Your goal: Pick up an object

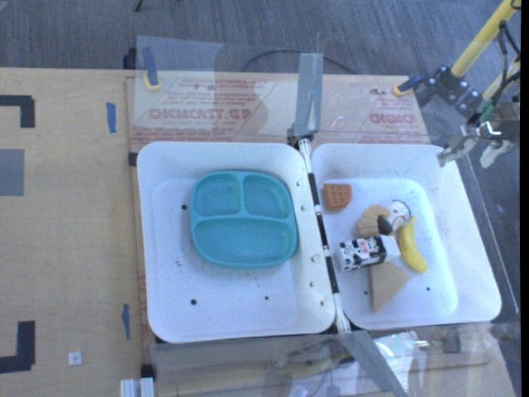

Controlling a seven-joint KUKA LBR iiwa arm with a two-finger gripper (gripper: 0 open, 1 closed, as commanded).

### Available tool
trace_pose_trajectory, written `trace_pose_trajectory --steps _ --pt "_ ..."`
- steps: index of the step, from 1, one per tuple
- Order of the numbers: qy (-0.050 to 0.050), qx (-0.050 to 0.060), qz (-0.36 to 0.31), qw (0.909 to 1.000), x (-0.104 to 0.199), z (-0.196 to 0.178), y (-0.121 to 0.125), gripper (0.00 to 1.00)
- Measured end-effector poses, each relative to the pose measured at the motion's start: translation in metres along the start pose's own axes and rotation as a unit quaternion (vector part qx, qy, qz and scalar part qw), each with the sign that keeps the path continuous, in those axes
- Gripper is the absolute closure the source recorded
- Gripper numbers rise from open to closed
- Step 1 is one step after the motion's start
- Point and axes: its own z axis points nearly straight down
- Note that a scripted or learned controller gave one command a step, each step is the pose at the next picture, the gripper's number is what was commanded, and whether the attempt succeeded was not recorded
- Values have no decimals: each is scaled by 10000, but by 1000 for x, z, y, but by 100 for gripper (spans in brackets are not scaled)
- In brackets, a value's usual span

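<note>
The right bin (467,298) holds several small items. A square brown waffle (336,195) lies near its back left corner. A tan cookie-like piece (374,218) sits beside a small white and red item (399,213). A yellow banana (411,246) lies lengthwise just right of a black-and-white cow toy (364,253). A tan wedge (386,284) rests in front of the cow toy, touching it. The left bin (161,304) holds a teal divided plate (244,220), lying flat in the middle.
A yellow pole with a black clamp and metal brackets (463,89) stands past the right bin's back right corner. A grey upright post (310,89) rises behind the seam between the bins. Wooden bench top (66,222) extends to the left.
</note>
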Motion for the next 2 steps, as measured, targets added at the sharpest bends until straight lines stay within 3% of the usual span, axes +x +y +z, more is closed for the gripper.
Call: trace_pose_trajectory --steps 1,2 --pt "1 6 683 9977 37 158 43 0" --pt "-5 -50 814 9967 54 184 -22 0"
